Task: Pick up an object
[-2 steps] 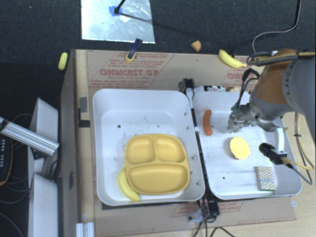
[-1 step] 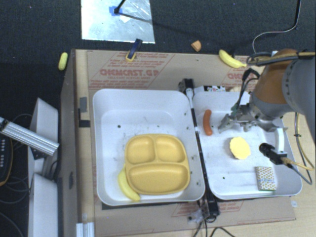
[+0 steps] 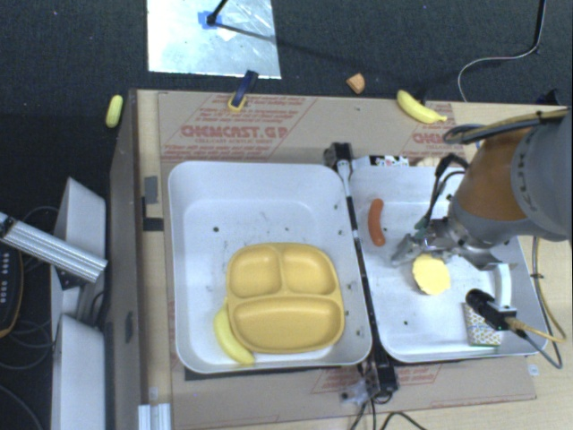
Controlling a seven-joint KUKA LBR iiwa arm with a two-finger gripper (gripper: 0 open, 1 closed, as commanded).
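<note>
- Two shallow white bins are seen side by side on a desk [image 3: 295,124], viewed from above at a slant.
- Right bin [image 3: 403,330]: a yellow round piece [image 3: 432,278] lies near the middle, w/ a red sausage [image 3: 377,221] up-left by the divider and a small patterned block [image 3: 482,327] at the lower-right corner.
- The claw [image 3: 414,247] is placed low in the right bin, just above-left of the yellow round piece, between it and the red sausage. Contact w/ either can't be confirmed.
- Claw state: cannot be told, since the tip is blurred against the white floor. Nothing is seen held.
- Left bin [image 3: 260,195]: a yellow divided plate [image 3: 285,296] is set inside, w/ a banana [image 3: 229,340] tucked at its lower-left edge.
- Handling, as judged: the yellow round piece is prob. light toy plastic or foam, smooth and domed, so slip is likely if it's pinched near the top. A hold across its widest part, low & centred, is suggested. It isn't thought fragile.
- Alt. target: the red sausage is thin, likely light & apt to roll. It'd best be taken across its short width at mid-length.
</note>
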